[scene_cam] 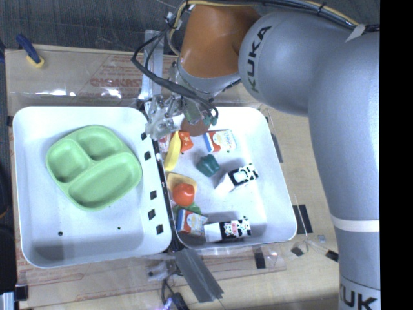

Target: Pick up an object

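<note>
Gripper (pixel 161 118) is hovering low at the right bin's (pixel 274 166) top-left corner, right above the banana (pixel 173 152). Can't tell the jaw state, too cluttered. Nothing is visibly lifting; the banana is lying in the bin, so the pick looks undone.

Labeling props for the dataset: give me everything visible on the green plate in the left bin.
The green plate is a pale green, smooth, plastic-looking divided dish with rounded corners. Raised ridges split it into three compartments: two smaller ones toward the far side and one long one along the near side. Nothing lies in any compartment. It sits flat, right side up, turned at an angle, on the floor of the left bin, in its upper middle. Nothing else touches it.
</note>
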